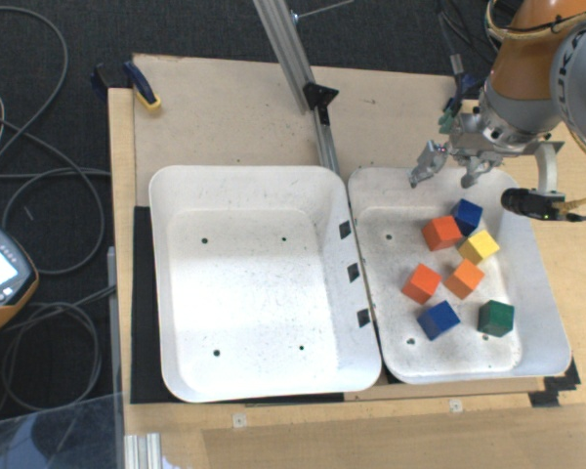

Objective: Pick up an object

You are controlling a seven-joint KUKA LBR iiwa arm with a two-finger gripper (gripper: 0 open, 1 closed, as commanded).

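The robot's two-finger hand (447,172) hangs with fingers spread wide, holding nothing, above the right white bin's (391,350) far edge, apart from the coloured cubes (459,262).

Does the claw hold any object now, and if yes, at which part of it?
Nothing is held. The claw hangs open above the right bin's far edge, with no block between its fingers.

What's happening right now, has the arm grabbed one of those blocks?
Gripper open, holding nothing, above right bin's far edge. Seven blocks loose in that bin. Nothing blocking.
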